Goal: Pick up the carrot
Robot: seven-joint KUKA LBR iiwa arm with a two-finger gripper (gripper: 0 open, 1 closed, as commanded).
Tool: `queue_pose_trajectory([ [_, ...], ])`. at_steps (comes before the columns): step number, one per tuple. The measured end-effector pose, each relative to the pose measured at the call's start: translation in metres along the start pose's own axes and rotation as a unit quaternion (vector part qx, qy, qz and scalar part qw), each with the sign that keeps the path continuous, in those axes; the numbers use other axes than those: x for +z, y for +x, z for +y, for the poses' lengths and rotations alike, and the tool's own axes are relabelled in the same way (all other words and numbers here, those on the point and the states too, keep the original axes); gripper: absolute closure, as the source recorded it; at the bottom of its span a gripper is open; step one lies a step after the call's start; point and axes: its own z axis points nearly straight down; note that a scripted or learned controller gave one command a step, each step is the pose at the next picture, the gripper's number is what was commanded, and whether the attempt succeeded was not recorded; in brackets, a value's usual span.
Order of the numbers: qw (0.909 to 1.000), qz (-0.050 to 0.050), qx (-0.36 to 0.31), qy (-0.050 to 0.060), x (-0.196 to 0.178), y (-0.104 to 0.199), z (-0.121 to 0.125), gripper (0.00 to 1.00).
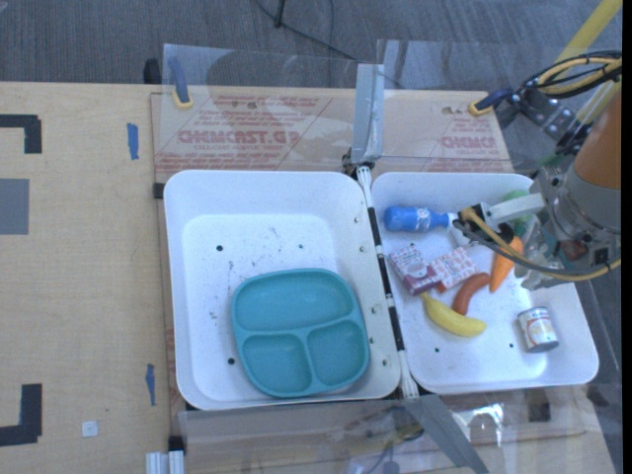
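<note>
The orange carrot (502, 267) is in the right bin (578, 363), near its middle right, lying at a slant with its upper end under my gripper (517, 249). The gripper comes in from the right and sits right over that upper end, with yellow and black cables looped around it. The cables and the wrist hide where gripper and carrot meet, so I cannot tell whether they touch or whether the carrot is off the bin floor.
Around the carrot the right bin also holds a blue bottle (415, 218), two red-and-white snack packets (433, 267), a red sausage (470, 292), a banana (454, 319) and a small can (538, 329). In the left bin (197, 215) lies a teal divided plate (296, 332).
</note>
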Motion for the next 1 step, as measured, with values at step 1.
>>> queue_pose_trajectory([
  [1,0.9984,0.000,-0.056,0.000,0.0363,-0.0126,0.0280,1.00],
])
